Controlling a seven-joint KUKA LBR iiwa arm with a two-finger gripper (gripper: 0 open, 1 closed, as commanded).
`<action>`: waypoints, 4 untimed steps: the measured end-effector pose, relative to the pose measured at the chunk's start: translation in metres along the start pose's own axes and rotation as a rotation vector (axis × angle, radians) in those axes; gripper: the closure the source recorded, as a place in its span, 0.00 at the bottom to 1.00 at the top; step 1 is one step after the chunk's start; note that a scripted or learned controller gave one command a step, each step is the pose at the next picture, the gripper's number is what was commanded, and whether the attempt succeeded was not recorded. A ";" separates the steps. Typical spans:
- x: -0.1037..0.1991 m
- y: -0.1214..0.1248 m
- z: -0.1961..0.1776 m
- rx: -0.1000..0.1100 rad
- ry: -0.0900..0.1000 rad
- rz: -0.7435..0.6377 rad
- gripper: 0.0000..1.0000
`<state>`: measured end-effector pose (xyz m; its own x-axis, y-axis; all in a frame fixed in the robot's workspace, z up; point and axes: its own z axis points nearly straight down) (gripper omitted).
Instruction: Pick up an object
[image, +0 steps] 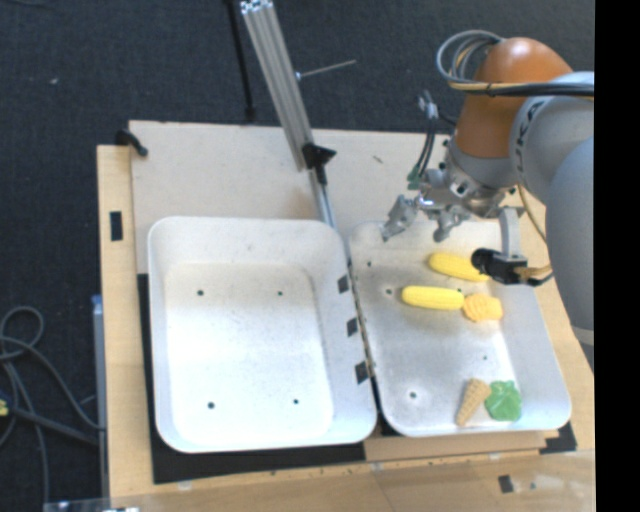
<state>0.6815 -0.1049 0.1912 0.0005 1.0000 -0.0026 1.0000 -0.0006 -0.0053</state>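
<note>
From where I stand, nothing is picked up yet. The arm (555, 140) reaches in over the far edge of the right bin (530, 400). Its fingers (396, 216) hang apart by that bin's far left corner, with nothing between them. I cannot tell how high they sit above the bin floor.

Everything worth grabbing lies in that right bin. A yellow corn cob (433, 297) lies across the middle of the bin's far half. A second yellow piece (452, 265) sits just beyond it, nearer the far edge, and is the closest thing to the fingers. A small orange-yellow piece (483, 308) sits at the cob's right end, touching it or very nearly. Down at the near right corner, a cone (470, 400) and a green piece (505, 400) lie side by side, well apart from the fingers.

The left bin (250, 330) sits against the right one on the worktop (220, 170) and offers no target that I can make out.

So I'd say the job is at its opening stage. What seems done is the approach, with the fingers spread and over the right bin. What's left is nearly all of it: lining up over one piece, coming down around it, closing and lifting clear. The fingers look off to the corner side of the nearest yellow piece rather than over it, so I judge a sideways shift toward the bin's middle comes first.
</note>
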 end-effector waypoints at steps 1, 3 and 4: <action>-0.005 0.004 0.044 -0.002 0.000 0.002 0.00; -0.011 0.000 -0.020 -0.012 0.002 0.000 1.00; -0.005 0.003 -0.083 -0.015 0.002 -0.004 1.00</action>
<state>0.6852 -0.1096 0.2744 -0.0031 1.0000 -0.0011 1.0000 0.0031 0.0092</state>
